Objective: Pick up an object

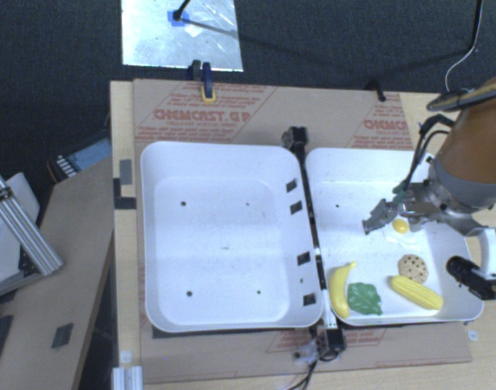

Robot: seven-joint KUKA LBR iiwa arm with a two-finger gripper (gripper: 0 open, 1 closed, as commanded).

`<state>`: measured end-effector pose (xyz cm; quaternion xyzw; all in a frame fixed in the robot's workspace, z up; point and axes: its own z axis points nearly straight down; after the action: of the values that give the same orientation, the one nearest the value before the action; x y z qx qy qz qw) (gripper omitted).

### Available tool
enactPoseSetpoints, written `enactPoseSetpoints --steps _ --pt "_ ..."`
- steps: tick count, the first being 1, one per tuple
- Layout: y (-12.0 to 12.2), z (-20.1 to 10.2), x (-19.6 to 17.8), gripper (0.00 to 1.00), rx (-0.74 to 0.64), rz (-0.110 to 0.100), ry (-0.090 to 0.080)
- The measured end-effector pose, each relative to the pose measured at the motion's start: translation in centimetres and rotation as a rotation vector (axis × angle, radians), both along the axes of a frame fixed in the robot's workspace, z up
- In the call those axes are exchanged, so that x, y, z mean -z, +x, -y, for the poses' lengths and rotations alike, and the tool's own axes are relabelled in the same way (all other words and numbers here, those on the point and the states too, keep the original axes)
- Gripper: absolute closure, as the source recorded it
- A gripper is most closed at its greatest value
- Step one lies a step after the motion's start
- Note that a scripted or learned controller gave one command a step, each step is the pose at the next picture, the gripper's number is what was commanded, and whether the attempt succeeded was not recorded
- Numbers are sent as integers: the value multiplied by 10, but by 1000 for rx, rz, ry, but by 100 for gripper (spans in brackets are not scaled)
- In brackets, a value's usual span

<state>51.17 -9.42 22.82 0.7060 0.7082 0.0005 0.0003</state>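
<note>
Reaching leftward, gripper (pixel 384 215) hangs low, seemingly over right bin (pixel 345 177).

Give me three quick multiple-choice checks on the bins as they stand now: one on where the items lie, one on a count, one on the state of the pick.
1. Where do the loose items lie?
A. In the right-hand white bin
B. In the left-hand white bin
C. On the cardboard sheet behind the bins

2. How many yellow items are in that bin?
A. One
B. Three
C. Five

3. What lies right by the gripper?
A. The round tan cookie
B. The green leafy piece
C. The small yellow ball

Answers:
1. A, all five items sit in the bin on the arm's side.
2. B, the curved yellow banana, the yellow corn cob and the small ball.
3. C, the ball rests on the bin floor just beside the gripper, while the cookie and leafy piece lie nearer the front wall.
</note>
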Motion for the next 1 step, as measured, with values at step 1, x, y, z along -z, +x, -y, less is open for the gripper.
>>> enactPoseSetpoints --steps 1 --pt "37 -49 -112 0 -6 10 -1"
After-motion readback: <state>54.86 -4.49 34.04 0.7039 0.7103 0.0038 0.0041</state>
